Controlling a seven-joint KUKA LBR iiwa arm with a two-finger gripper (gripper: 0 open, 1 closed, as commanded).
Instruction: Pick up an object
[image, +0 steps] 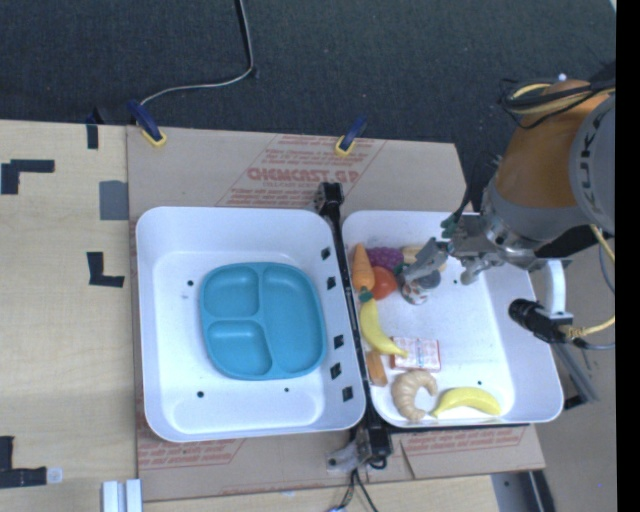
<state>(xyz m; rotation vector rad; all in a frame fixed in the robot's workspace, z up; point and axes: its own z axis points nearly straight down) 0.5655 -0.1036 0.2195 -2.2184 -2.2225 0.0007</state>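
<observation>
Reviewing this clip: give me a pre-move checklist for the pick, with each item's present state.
1. Gripper over the right bin, where the objects lie: ok.
2. A pickable target close by, the red piece and purple piece: ok.
3. Object already held: cannot tell.
4. Bananas and croissant lie apart from the gripper, not in its way: ok.
5. Blue divided plate sits in the left bin, away from the pick: ok.

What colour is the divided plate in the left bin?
Light blue; the plate shows in the camera view.
</observation>
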